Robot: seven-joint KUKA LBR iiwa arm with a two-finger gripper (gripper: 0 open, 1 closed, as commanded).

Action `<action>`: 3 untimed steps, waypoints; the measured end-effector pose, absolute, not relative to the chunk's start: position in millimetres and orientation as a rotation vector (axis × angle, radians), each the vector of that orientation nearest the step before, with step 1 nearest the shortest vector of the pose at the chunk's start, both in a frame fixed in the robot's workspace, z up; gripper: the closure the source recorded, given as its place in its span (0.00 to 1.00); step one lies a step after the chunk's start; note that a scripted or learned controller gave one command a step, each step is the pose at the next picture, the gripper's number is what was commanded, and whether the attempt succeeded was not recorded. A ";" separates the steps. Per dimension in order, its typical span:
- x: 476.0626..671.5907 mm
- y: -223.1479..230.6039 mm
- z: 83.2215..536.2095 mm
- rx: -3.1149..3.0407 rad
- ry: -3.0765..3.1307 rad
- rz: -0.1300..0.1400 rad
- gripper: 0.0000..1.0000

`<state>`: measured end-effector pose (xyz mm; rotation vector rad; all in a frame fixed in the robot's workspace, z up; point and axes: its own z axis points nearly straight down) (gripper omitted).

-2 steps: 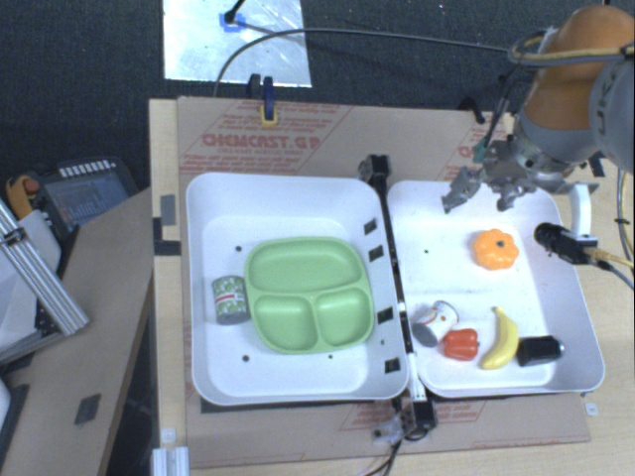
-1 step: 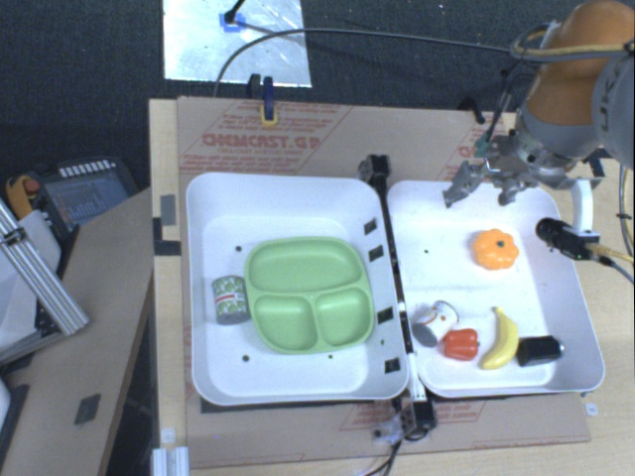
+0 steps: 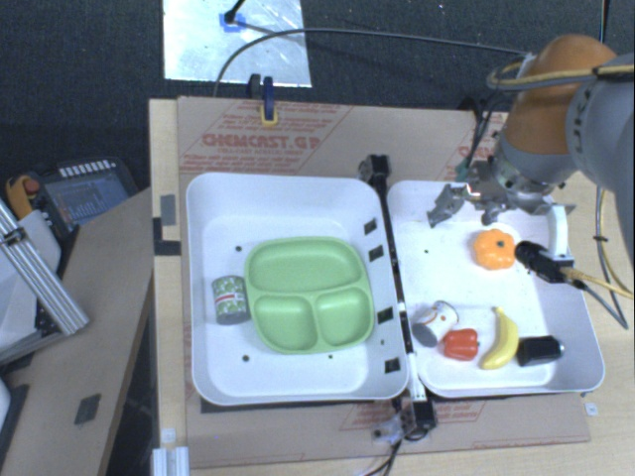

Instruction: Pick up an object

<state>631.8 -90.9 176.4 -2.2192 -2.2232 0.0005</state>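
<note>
A: Where is the gripper (image 3: 458, 200) right now?

B: Over the far part of the right bin (image 3: 585, 350), above bare white floor. Its fingers look spread, with nothing between them.

A: So nothing is picked yet. What could it take?

B: The orange pumpkin-like toy (image 3: 493, 249) lies just beside it, toward the near side. Farther toward the near rim sit a banana (image 3: 501, 338), a red pepper (image 3: 459, 344), a small grey-and-white piece (image 3: 433, 318) and a black block (image 3: 539, 349). The left bin (image 3: 203, 266) holds a green divided tray (image 3: 306, 294) and a small can (image 3: 229, 298).

A: Which step, then?

B: I judge it the approach. The next move calls for centring over one object, likely the orange toy, then descending and closing squarely round it.
</note>
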 end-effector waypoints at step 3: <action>631.2 -92.2 96.4 -2.223 -2.224 -0.004 1.00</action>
